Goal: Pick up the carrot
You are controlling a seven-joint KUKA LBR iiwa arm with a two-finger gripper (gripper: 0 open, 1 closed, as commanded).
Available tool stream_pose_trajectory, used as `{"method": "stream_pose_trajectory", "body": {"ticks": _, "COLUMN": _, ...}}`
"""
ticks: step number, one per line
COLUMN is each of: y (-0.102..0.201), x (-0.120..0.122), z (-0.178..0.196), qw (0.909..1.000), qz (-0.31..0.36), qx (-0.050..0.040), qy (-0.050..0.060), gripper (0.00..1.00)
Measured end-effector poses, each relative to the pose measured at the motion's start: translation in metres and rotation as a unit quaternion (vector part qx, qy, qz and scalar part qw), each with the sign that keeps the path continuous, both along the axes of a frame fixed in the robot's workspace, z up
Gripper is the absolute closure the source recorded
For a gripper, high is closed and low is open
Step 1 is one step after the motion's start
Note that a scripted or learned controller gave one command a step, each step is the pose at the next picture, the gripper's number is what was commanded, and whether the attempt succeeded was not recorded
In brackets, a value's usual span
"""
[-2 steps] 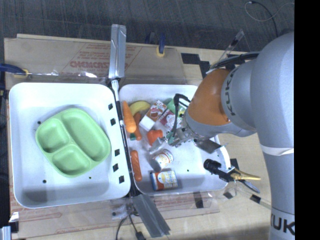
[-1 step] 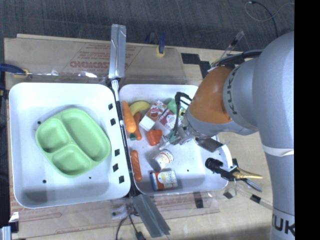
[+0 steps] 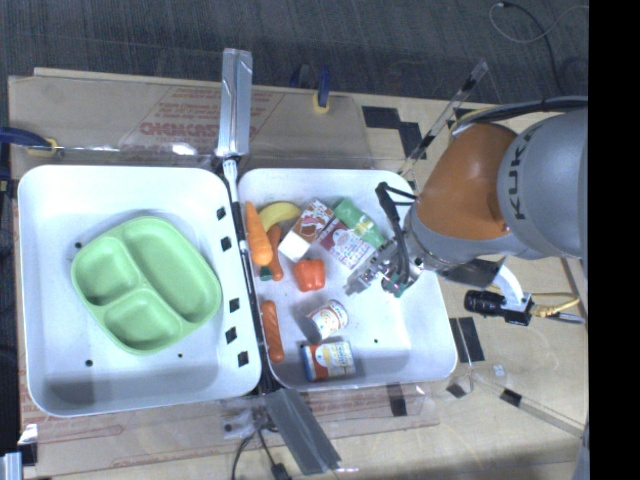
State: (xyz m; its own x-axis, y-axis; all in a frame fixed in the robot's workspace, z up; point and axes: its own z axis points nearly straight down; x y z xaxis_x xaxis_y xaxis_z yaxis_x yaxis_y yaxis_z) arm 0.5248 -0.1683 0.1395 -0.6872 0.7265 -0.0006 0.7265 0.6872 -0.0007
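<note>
The carrot (image 3: 257, 234) lies along the left wall of the right bin (image 3: 425, 353), beside the banana (image 3: 279, 213); the gripper (image 3: 385, 273) hovers well apart, and I cannot tell its fingers' state. Reaching across, it could snag 1 neighbour instead, like the orange pepper (image 3: 309, 274).

I see a pale wooden bench (image 3: 120, 108) with red printed lettering, and beyond its far edge a dark grey carpeted floor (image 3: 300, 18). A metal bar (image 3: 236, 98) stands upright on the bench. Black tape squares (image 3: 385, 118) mark the bench right of that bar. Light is even.
</note>
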Motion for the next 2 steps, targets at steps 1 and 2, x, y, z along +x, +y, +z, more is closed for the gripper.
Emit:
{"method": "stream_pose_trajectory", "body": {"ticks": 1, "y": 0.000, "x": 0.000, "z": 0.000, "qw": 1.0000, "qz": 0.000, "qx": -0.0001, "qy": 0.000, "gripper": 0.00}}
{"method": "stream_pose_trajectory", "body": {"ticks": 2, "y": 0.071, "x": 0.032, "z": -0.048, "qw": 0.9885, "qz": 0.151, "qx": 0.0010, "qy": 0.001, "gripper": 0.00}}
